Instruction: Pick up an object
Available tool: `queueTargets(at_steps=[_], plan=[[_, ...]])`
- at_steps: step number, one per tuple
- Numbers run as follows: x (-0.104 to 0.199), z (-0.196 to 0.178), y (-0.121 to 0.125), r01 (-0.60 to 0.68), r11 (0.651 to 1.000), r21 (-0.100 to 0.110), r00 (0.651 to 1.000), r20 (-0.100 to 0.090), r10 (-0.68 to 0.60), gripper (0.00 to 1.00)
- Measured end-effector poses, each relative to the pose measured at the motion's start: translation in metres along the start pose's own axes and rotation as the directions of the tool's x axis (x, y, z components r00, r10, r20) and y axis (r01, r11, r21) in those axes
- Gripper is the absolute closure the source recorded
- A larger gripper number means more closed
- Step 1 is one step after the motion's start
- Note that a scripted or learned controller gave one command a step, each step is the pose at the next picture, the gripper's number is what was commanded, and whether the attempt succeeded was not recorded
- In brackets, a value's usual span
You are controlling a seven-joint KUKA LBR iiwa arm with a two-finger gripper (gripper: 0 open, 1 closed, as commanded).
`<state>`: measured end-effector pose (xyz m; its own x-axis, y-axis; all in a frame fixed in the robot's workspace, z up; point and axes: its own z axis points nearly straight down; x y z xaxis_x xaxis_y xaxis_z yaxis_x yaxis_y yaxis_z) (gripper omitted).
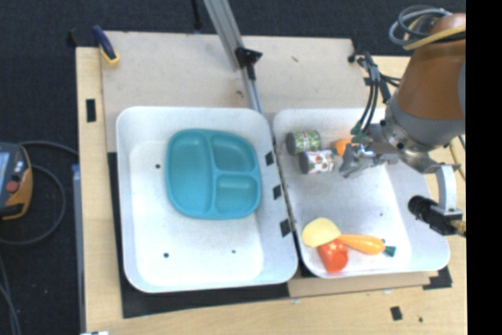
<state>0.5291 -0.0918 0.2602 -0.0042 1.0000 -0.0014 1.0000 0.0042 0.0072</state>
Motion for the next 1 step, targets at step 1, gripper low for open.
queueTargets(at_steps=[1], plan=[[0.0493,0.0134,-0.0035,0.002,1.0,0.006,1.0,-0.002,-0.002,1.0]])
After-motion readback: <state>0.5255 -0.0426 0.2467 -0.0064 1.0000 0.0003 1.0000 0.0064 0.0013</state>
